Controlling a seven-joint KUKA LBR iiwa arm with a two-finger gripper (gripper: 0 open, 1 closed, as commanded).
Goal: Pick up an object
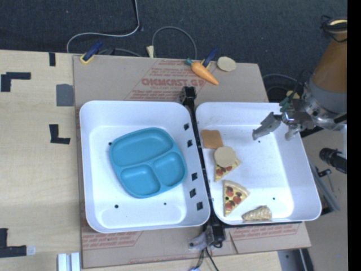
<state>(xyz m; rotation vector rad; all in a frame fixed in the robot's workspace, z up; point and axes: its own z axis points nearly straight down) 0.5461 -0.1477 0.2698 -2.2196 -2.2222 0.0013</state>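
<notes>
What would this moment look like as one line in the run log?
hand: over right bin, holding nothing | right bin: toast, pizza slice | left bin: blue tray | carrot: outside bins

Blue three-compartment plastic plate in my left white bin, toy pizza slice in right white bin, orange toy carrot behind both.

My arm reaches in from the right, orange band above the grey wrist. My gripper points left and slightly down, one finger stretched out; it seems to carry nothing.
</notes>
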